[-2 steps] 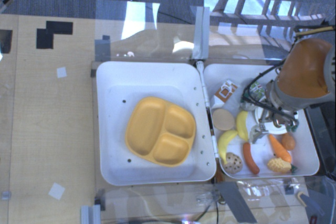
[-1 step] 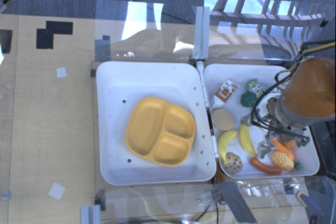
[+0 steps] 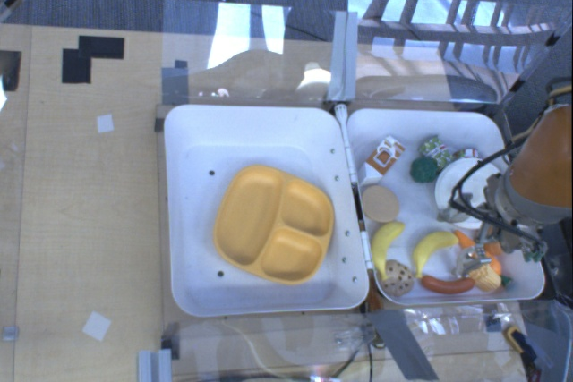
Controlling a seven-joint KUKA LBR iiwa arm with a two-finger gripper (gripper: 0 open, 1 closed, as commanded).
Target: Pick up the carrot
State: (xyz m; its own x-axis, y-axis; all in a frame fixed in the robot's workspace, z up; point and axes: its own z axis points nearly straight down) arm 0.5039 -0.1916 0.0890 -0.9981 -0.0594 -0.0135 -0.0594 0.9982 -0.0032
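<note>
L bin [image 3: 192, 192]: yellow tray [image 3: 273, 224]. R bin [image 3: 515, 286]: carrot [image 3: 466, 239] under pincer [image 3: 479, 257], grip state can't tell.

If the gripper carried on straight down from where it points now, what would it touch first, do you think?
Most likely the carrot, the orange piece right at the gripper in the right bin. The sausage lies just beyond. Depth is hard to judge from this view.

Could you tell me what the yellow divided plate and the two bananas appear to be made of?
The yellow divided plate looks like moulded plastic with a matte finish: one even colour, soft rounded compartment walls. The two bananas seem to be plastic toy food: smooth, uniformly yellow, faintly glossy. Resolution leaves it open.
</note>
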